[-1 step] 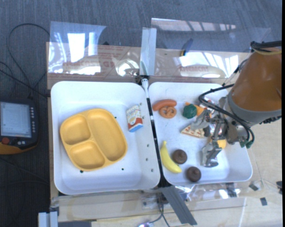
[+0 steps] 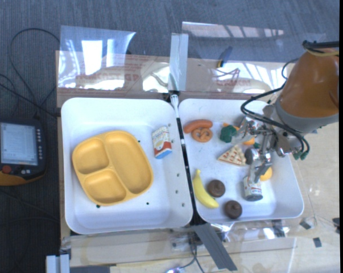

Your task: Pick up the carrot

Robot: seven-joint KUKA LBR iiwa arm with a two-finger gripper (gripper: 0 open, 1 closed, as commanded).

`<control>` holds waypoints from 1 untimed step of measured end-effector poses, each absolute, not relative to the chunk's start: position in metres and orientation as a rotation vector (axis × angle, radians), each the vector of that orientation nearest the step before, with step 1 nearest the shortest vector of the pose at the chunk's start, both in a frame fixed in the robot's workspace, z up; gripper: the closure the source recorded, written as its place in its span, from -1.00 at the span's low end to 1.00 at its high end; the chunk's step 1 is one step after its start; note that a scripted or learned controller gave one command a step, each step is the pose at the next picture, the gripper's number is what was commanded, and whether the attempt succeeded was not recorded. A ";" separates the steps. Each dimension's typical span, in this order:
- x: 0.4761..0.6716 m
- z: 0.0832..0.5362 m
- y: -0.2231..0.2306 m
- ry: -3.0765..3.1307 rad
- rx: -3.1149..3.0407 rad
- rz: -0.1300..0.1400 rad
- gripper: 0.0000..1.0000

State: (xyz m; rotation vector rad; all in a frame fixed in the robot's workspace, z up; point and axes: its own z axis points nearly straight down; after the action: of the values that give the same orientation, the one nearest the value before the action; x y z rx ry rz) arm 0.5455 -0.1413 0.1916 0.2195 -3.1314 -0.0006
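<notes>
Left bin (image 2: 74,209): white. Tray (image 2: 111,166): yellow. Carton (image 2: 161,141): white, with red and blue print. Right bin (image 2: 285,201): white. Carrot (image 2: 198,125): orange. Pretzel (image 2: 203,135): brown. Banana (image 2: 203,191): yellow. Two doughnuts (image 2: 216,188), (image 2: 233,209): dark brown. Pizza slice (image 2: 234,156): tan with red spots. Broccoli (image 2: 228,133): green. Arm band (image 2: 313,87): orange.

1. Two white bins (image 2: 74,169), side by side.
2. One yellow divided tray (image 2: 111,166).
3. One small carton (image 2: 161,141).
4. One banana (image 2: 202,190).
5. Two chocolate doughnuts (image 2: 216,187).
6. One pizza slice (image 2: 232,156).
7. One can (image 2: 252,189).
</notes>
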 end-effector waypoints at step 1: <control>0.584 0.095 -0.192 -3.149 0.045 0.001 -1.00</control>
State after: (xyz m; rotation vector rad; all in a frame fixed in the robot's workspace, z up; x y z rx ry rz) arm 0.5839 -0.1925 0.0950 0.0450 -3.1487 0.0013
